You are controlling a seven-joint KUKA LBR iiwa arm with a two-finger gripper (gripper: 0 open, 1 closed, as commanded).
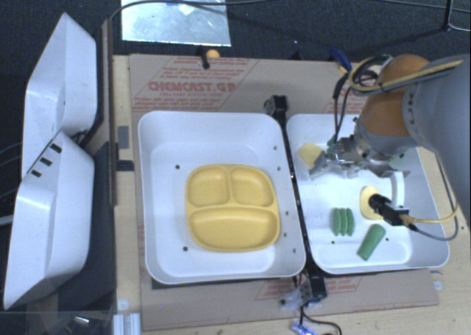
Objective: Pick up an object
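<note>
- A yellow divided tray (pixel 232 206) lies in the left bin (pixel 158 179).
- In the right bin (pixel 423 249): a pale yellow piece (pixel 309 154) far left, a ridged green piece (pixel 342 221) and a green cylinder (pixel 371 241) near.
- The gripper (pixel 329 163) hangs just beside the yellow piece.

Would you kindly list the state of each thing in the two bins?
Yellow tray: flat, upright, in the left bin.
Ridged green piece: lying in the right bin.
Smooth green piece: lying tilted, beside it.
Pale yellow piece: lying next to the gripper.
</note>
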